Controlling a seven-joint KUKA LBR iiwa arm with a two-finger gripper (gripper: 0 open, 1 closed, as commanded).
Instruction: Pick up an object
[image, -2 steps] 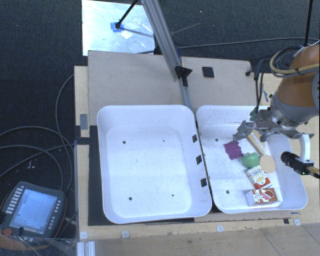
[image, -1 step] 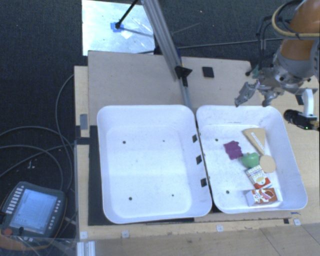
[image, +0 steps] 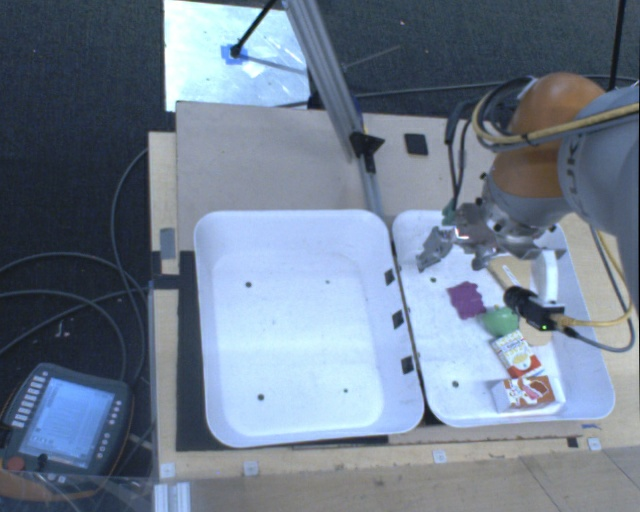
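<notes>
Red-white carton (image: 527, 391) in right bin (image: 590, 400); arm reaches over it; gripper (image: 462, 250) spread, holding nothing.

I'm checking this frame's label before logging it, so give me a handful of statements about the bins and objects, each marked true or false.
1. The purple object lies in the right bin. True.
2. The green object sits in the left bin. False: it is in the right bin, just beside the purple object.
3. The gripper is over the right bin's far end. True.
4. The red and white packet lies at the right bin's far end. False: it lies at the near end.
5. The gripper holds the green object. False: the green object lies on the bin floor, apart from the gripper.
</notes>
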